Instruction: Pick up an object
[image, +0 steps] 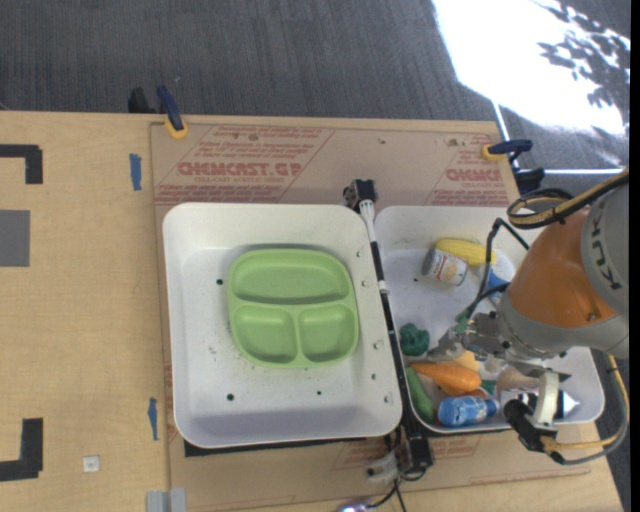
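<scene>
We look down on two shallow white bins side by side on the bench; the left bin (190, 300) carries a green divided plate (293, 305) lying flat near its middle, three compartments showing; the right bin (400, 225) holds the loose objects, crowded toward its near end; the arm (560, 285) reaches in from the right, its orange band over the bin's right half; the gripper (500, 345) hangs low above the cluster, and we cannot tell from this angle what state it is in or whether it has hold of anything; just beside it lies an orange carrot-shaped piece (450, 376); in front of that, a blue can (466, 409) lies on its side near the bin's near wall; a dark green piece (424, 400) sits to the left of both; a small green leafy item (413, 338) lies further back; a yellow object (465, 250) and a small tin (444, 266) lie touching at the far end, well apart from the gripper.
</scene>
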